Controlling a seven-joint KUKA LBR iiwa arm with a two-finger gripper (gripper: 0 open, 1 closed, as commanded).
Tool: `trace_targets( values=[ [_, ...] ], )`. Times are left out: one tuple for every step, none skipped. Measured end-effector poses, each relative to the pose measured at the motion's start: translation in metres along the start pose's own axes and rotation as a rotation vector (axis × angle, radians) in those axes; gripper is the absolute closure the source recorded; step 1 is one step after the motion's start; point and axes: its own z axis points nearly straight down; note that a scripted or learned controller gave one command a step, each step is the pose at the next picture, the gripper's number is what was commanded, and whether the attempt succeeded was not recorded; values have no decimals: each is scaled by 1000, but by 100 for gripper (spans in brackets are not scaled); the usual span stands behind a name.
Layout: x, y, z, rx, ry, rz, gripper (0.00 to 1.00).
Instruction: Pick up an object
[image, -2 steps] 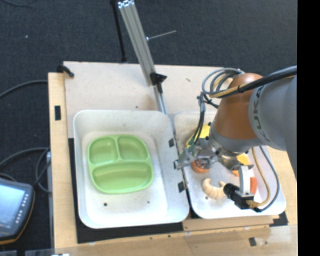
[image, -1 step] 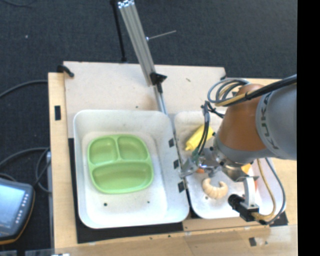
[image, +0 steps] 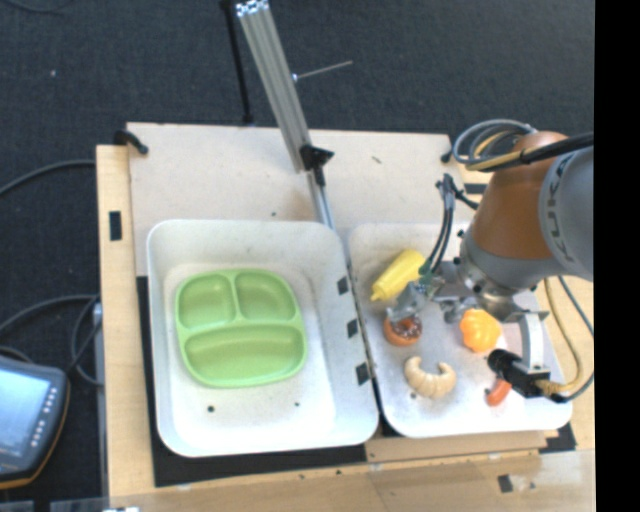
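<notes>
In the right bin (image: 465, 425) lie a yellow corn cob (image: 398, 273), a small brown-and-red round piece (image: 404, 331), a pale croissant (image: 430, 377), an orange-yellow pepper (image: 479, 330) and a small red-orange piece (image: 496, 394). My gripper (image: 412, 306) hangs low over the bin's left part. It is just above the round piece and right below the corn cob's lower end. Nothing is visibly held. The arm's grey and orange wrist covers the bin's upper right part.
The left bin (image: 200, 420) holds a green divided plate (image: 240, 327). A slanted metal pole (image: 285, 95) rises from behind the bins to the top of the view. A low rim with black clips (image: 352, 327) separates the two bins.
</notes>
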Motion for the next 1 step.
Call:
trace_targets(
  values=[
    [96,-19,-51,-1,7,-12,0]
  ],
)
